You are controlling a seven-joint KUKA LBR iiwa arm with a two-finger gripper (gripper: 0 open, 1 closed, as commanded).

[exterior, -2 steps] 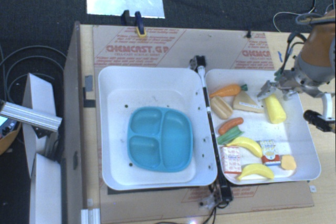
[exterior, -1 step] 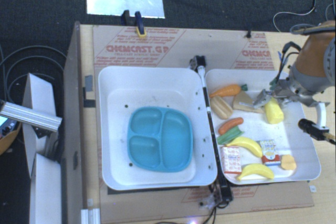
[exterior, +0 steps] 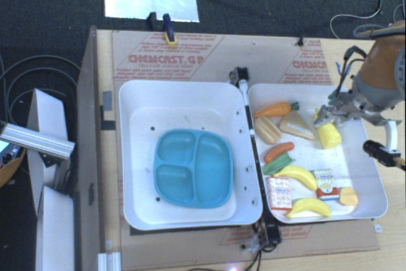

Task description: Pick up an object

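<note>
- Arm [exterior: 380, 70] enters from the right edge of the frame, wrist over the upper right part of the right bin [exterior: 374, 190].
- Gripper [exterior: 325, 116] sits low beside a yellow block [exterior: 329, 135], touching or just above it; grip state cannot be told.
- Right bin contents: carrot [exterior: 274, 110] at upper left, cheese wedge [exterior: 297, 127], bread roll [exterior: 267, 131], red pepper [exterior: 279, 152], green pod [exterior: 277, 165], two bananas [exterior: 298, 176] [exterior: 310, 207], small red carton [exterior: 279, 193], another small box [exterior: 325, 184].
- Left bin [exterior: 136, 105] holds a blue divided plate [exterior: 193, 168], centre-low.
</note>
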